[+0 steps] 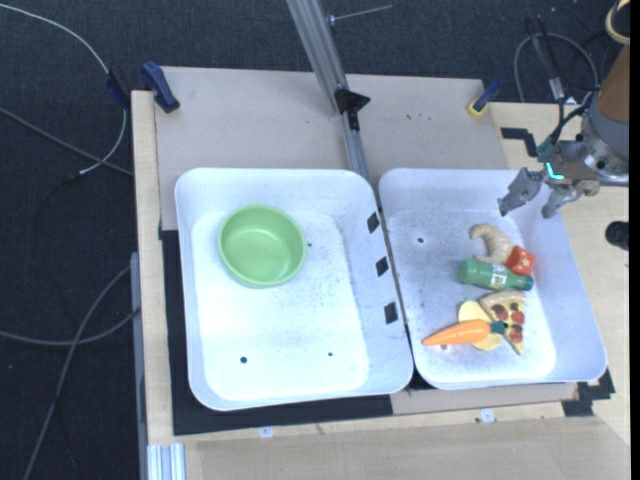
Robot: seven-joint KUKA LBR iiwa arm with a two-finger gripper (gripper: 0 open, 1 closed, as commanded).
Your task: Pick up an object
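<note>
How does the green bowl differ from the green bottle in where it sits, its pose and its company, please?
The green bowl sits in the left bin; the green bottle lies in the right bin. The bowl stands upright, mouth up; the bottle lies on its side. The bowl stands alone; the bottle lies packed among toy foods, such as the carrot. Both are green, and both lie apart from the gripper.

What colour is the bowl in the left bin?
Light green bowl, seen in the camera view.
</note>
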